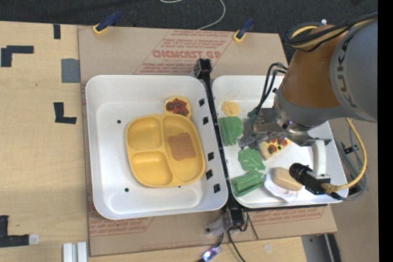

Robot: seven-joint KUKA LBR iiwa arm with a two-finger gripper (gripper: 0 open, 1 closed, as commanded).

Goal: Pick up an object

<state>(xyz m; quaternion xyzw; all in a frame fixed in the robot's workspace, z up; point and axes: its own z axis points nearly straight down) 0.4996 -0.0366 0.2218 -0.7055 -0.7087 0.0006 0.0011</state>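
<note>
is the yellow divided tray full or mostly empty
Mostly empty. The yellow tray in the left bin holds one brown square piece in its right compartment; the other two compartments show bare yellow.

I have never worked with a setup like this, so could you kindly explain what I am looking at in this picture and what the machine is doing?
This is a single camera fixed above a bench, looking down at a slant. The big grey and orange shape on the right is a robot arm; its job is to pick up an object. Its gripper is lowered into the right white bin, among small toy foods: green pieces, a pizza slice and a small yellow item. I cannot tell from here whether it has hold of anything. The left white bin holds a yellow divided tray with a brown square piece in one compartment, and a small round red-topped item beside the tray. Both bins sit on cardboard.
</note>
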